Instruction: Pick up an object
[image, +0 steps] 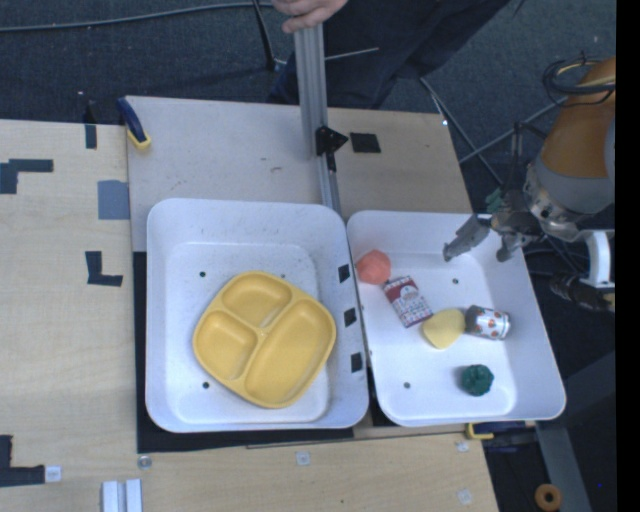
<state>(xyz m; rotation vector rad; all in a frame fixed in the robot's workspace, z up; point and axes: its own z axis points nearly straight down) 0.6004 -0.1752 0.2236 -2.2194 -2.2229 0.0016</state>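
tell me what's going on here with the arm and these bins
A grey arm's gripper hangs with open jaws over the upper right corner of the right white bin, holding nothing. In that bin lie a pink ball, a red-and-white packet, a yellow lump, a small can and a green ball. The left bin holds a yellow divided plate.

- two white bins (160, 300), (530, 380)
- one yellow divided plate (264, 338)
- one orange ball (374, 266)
- one red-and-white packet (407, 300)
- one yellow lump (443, 328)
- one small can (490, 322)
- one green object (477, 379)

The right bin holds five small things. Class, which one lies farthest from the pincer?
The dark green lump, at the bin's near edge. The pincer hangs over the far edge, and the other four lie between them.
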